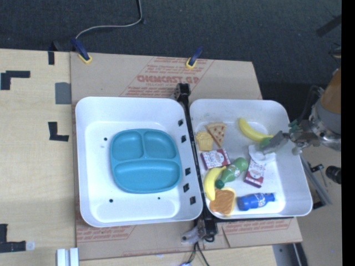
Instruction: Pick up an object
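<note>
The right bin (294, 176) holds several small items. A yellow banana (250, 128) lies near its back, with a pizza slice (217, 132) and a yellow cracker (204, 142) to its left. In the middle are a red-and-white packet (214, 159), a green bottle (233, 170) and a white pouch (256, 169). At the front lie a second banana (211, 182), an orange bread piece (223, 201) and a blue bottle (255, 200). My gripper (273, 142) hangs over the bin's right side, just right of the back banana's tip and above the white pouch. Nothing visibly sits in it.
The left bin (89, 121) holds a blue divided plate (146, 160). A black clip strip (187, 148) runs along the seam between the bins. Both bins rest on a cardboard sheet (161, 76). The arm's wrist (327, 126) comes in over the right rim.
</note>
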`<state>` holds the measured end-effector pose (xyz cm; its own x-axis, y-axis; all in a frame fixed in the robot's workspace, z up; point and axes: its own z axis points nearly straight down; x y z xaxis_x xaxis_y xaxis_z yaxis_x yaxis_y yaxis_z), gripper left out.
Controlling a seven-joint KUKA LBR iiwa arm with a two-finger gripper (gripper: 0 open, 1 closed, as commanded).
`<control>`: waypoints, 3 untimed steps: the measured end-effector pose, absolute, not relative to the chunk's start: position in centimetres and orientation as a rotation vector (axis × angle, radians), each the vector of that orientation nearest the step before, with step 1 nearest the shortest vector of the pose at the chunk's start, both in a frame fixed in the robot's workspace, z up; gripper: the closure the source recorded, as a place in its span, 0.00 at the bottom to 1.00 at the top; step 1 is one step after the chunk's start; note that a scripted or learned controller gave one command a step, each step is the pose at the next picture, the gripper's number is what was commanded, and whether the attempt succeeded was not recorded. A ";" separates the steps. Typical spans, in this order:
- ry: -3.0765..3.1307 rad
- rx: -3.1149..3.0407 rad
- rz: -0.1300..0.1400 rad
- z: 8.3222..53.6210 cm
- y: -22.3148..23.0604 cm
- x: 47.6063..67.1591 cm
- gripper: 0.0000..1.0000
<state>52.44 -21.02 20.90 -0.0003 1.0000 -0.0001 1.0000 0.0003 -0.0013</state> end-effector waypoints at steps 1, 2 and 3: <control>-2.222 -2.219 0.002 16.6 -22.3 61.5 0.00; -2.228 -2.222 -0.003 8.7 -19.4 67.0 0.00; -2.232 -2.223 0.002 9.7 -19.5 67.0 1.00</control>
